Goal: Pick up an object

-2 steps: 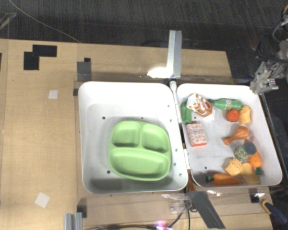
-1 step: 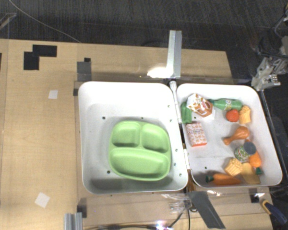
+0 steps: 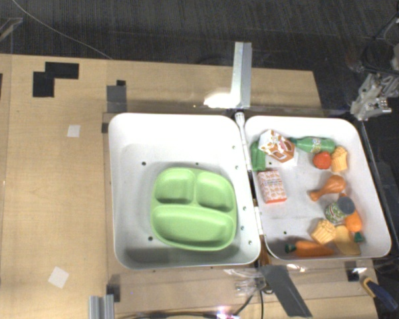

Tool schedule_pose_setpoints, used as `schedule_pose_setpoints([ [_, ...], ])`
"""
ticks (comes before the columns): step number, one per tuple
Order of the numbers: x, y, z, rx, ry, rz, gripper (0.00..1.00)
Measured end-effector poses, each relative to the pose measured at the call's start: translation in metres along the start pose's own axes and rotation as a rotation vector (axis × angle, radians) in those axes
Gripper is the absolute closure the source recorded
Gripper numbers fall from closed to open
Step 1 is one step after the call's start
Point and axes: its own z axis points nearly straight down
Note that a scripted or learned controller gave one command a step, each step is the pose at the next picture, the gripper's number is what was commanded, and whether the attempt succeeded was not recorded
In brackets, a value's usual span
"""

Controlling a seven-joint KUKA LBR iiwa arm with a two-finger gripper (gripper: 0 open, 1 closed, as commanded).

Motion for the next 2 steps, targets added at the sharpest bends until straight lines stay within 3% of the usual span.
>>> schedule_pose_setpoints([
  [1,-0.003,0.0,-0.014,0.003,-0.013,-0.001,1.0],
  [2,-0.036,-0.008,-0.011,-0.004,0.064,0.246,1.0],
])
